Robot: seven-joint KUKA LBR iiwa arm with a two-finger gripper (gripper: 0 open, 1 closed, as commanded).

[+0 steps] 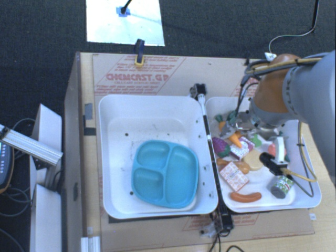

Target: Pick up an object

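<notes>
Orange toy carrot (237, 138) lies just under the claw (242, 124); I cannot tell the claw's state. Purple grapes (220, 147), a sausage (245, 197) and a can (281, 186) crowd the right bin (310, 201).

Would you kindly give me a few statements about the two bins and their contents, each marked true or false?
1. The blue plate lies in the left bin. True.
2. The sausage lies at the far edge of the right bin. False: it lies near the front edge.
3. The arm reaches over the right bin. True.
4. The blue plate is one flat dish without sections. False: it has three compartments.
5. The small can stands in the left bin. False: it is in the right bin, near the front right corner.
</notes>
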